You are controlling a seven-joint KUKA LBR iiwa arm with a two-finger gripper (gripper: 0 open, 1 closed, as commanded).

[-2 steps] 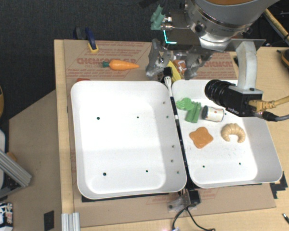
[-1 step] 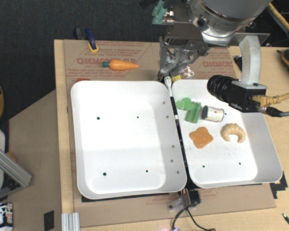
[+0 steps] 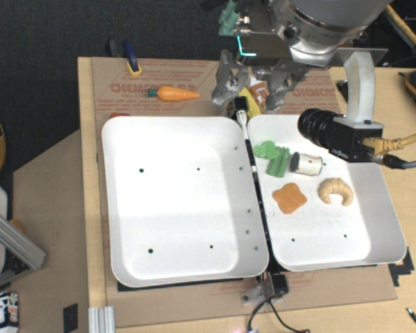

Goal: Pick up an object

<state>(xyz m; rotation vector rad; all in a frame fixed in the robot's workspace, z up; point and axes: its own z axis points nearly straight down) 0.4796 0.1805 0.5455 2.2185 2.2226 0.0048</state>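
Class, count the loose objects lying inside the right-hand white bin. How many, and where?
4: a green piece at upper left, a small cylinder beside it, an orange slice lower, a croissant at right. The gripper may hide more.

- We look down from one fixed camera above the cardboard-covered bench (image 3: pixel 173 82), at a slant.
- We face the two shallow white plastic bins (image 3: pixel 173 186), side by side, both whole in frame.
- The grey arm with its orange band (image 3: pixel 333 5) enters at upper right, close beneath us.
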